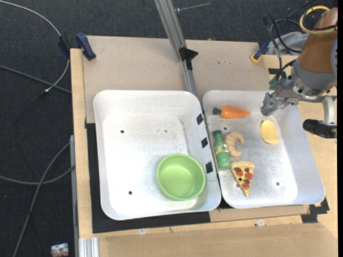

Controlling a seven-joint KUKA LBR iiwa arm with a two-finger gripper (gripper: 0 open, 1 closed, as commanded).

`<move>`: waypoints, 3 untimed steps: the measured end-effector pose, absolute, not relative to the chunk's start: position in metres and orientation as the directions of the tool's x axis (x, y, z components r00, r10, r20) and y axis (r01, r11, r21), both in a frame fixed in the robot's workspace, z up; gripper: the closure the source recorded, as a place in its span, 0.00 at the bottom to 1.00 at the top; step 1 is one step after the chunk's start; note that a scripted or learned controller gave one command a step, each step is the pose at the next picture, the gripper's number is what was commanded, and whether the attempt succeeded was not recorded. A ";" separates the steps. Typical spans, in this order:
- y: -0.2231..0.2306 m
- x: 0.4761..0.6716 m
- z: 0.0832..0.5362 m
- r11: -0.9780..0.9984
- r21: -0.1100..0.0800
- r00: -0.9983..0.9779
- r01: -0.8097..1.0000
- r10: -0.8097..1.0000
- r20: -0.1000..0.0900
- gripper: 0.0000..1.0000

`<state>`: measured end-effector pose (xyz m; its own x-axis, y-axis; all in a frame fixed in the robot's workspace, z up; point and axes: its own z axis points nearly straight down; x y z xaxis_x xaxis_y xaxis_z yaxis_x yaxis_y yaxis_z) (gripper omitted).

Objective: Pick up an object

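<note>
Jaws (266, 109) just above yellow piece (269, 131) (right bin (300, 165))

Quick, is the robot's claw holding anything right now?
Gripper: cannot be told; it hangs above the yellow piece, nothing seen between it.

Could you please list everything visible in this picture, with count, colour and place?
shallow plastic bins: two, white, side by side on the bench
round plastic bowl: one, light green, left bin, near right corner
toy carrot: one, orange with green top, right bin, far side
yellow oval toy: one, yellow, right bin, below the gripper
small toy bottle: one, green, right bin, left edge
toy croissant: one, tan, beside the bottle
toy pizza slice: one, yellow with red dots, right bin, near side
gripper: one, grey, over right bin
</note>
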<state>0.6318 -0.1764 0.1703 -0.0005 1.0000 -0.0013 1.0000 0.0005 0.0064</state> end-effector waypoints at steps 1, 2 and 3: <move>-0.179 0.631 0.214 0.000 0.005 0.000 1.000 1.000 -0.001 1.00; -0.179 0.631 0.241 0.000 0.003 0.000 1.000 1.000 -0.001 1.00; -0.136 0.624 0.235 0.003 0.001 -0.003 1.000 1.000 0.001 1.00</move>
<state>0.6244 -0.1357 0.2346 -0.0034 1.0000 0.0007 1.0000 0.0034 0.0008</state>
